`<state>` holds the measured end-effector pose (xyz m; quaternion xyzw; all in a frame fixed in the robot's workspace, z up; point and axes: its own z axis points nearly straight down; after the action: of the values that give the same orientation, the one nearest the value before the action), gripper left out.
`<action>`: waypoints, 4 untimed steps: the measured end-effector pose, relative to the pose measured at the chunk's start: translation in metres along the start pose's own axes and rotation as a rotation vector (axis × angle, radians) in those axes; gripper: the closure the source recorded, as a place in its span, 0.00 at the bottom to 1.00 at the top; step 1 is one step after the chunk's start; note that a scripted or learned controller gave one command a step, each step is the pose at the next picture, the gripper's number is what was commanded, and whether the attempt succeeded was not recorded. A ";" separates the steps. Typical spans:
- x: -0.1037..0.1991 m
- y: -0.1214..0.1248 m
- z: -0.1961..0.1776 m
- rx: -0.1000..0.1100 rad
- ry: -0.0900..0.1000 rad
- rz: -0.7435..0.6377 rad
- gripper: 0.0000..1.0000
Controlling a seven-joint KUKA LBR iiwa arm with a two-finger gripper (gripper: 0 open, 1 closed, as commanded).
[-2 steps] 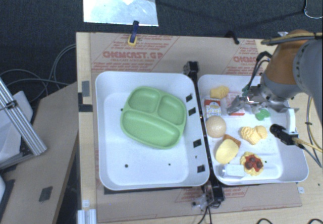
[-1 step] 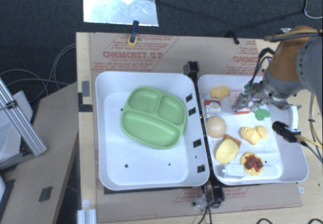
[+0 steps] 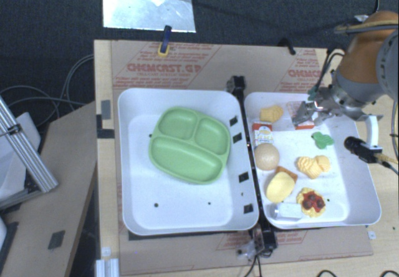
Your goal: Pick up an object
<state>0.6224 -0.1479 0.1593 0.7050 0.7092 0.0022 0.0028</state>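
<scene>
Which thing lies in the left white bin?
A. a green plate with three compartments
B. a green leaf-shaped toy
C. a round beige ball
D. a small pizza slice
A: the green divided plate lies alone in the left bin, while the pizza slice, the beige ball and the small green toy all lie in the right bin.

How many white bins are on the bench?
2. The left bin holds a green divided plate; the right bin holds small toy foods, with the robot's gripper reaching over its far edge.
</scene>
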 end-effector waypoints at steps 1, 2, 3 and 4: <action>0.004 -0.005 -0.047 0.002 0.000 0.000 1.00; 0.004 -0.003 -0.067 0.003 0.001 0.000 1.00; 0.065 -0.003 -0.060 0.006 0.003 -0.004 1.00; 0.122 0.008 -0.073 0.004 0.004 -0.005 1.00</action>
<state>0.6293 -0.0256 0.2320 0.7033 0.7108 0.0020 0.0001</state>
